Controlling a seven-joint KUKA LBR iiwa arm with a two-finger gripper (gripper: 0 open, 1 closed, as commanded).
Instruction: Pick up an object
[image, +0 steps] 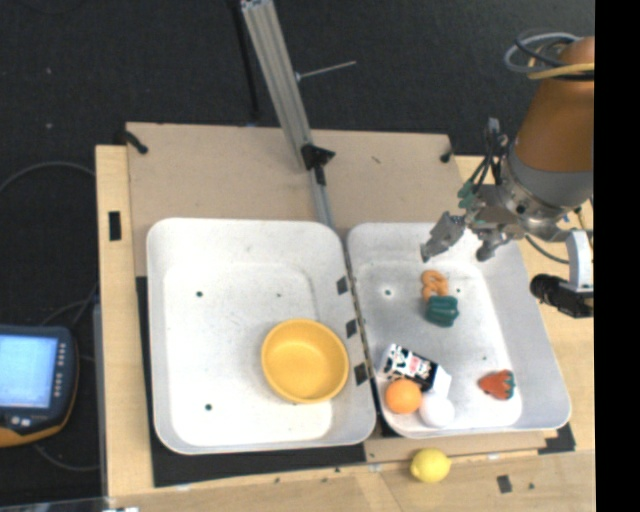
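- Claw (463, 240) hangs over the far part of the right bin (535, 330), its two fingers spread wide with nothing between them.
- Nearest candidates sit just on the near side of it: a small orange-tan piece (432, 283) touching a dark green pepper-like toy (442, 310), both around the middle of the bin.
- Other objects cluster at the near edge of the same bin: a black-and-white carton (412, 366), an orange ball (403, 397) and a white round thing (437, 410), all pressed together; a red toy (497, 384) lies apart to the right.
- Left bin (180, 300) carries a yellow bowl (305, 360); a lemon (430, 465) rests on the tabletop (200, 160) outside the bins, at the near side.
- Risk, as I judge it: the tan piece and the green toy touch, so a descent between them could push one aside or pinch both and drop them.
- Risk: the near cluster is tight, leaving little room for fingers; round items there may roll away under contact.
- Pair's long axis, taken together, runs roughly far to near, tilting slightly right; the green toy alone looks compact, with no clear pointing end at this size.
- Carton lies with its long axis running left to right, its right end a little nearer.
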